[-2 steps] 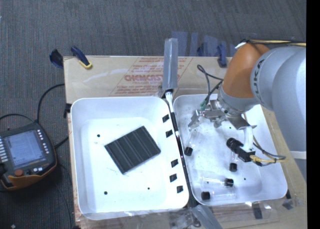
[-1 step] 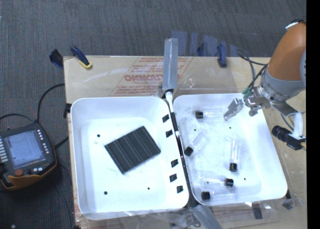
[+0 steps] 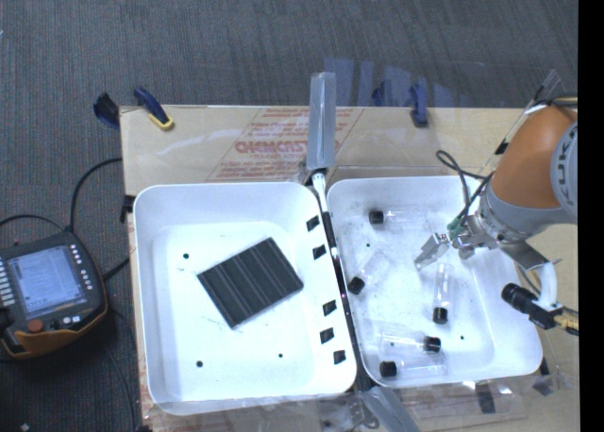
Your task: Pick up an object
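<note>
The right bin (image 3: 510, 350) holds several clear vials with black caps. One vial (image 3: 441, 293) stands nearly upright in the view near the bin's middle, its cap toward the front. Another vial (image 3: 389, 218) lies at the back left, one (image 3: 363, 274) by the left wall, and two (image 3: 411, 340) (image 3: 401, 367) near the front. My gripper (image 3: 436, 249) hovers over the bin's middle, just behind the top of the central vial, and nothing is visibly held in it. A dark ribbed slab (image 3: 250, 280) lies flat in the left bin (image 3: 151, 232).
The grey arm with its orange band (image 3: 528, 171) comes in over the right bin's back right corner. A black fitting (image 3: 524, 300) sticks out at the right rim. A metal bar (image 3: 322, 128) rises between the bins. A teach pendant (image 3: 42, 293) sits far left.
</note>
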Motion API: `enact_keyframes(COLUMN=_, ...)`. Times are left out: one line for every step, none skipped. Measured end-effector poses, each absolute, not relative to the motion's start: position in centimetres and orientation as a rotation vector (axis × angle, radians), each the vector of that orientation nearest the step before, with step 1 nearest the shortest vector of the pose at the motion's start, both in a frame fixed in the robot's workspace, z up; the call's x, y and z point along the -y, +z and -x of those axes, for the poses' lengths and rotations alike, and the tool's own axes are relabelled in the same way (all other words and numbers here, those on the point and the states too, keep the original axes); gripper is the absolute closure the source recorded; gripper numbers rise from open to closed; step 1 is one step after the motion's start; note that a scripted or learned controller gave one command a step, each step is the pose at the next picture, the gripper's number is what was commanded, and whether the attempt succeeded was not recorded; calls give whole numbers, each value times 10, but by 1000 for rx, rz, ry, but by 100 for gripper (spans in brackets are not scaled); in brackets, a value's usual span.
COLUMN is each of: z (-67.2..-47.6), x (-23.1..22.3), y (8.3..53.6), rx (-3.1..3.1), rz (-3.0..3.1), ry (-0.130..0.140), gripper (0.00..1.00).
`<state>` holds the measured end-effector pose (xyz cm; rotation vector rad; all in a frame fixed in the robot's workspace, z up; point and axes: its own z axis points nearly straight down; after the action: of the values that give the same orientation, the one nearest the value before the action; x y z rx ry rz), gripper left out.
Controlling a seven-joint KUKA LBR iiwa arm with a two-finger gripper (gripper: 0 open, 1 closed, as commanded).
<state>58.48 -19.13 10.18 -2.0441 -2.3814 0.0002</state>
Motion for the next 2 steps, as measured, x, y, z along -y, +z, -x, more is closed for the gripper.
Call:
enact_keyframes(z=-512, x=194, y=88, rx=2412, rz=2011, ry=-2, gripper=0)
enact_keyframes(z=-594, x=182, y=88, rx=2485, rz=1922, ry=-2, gripper=0)
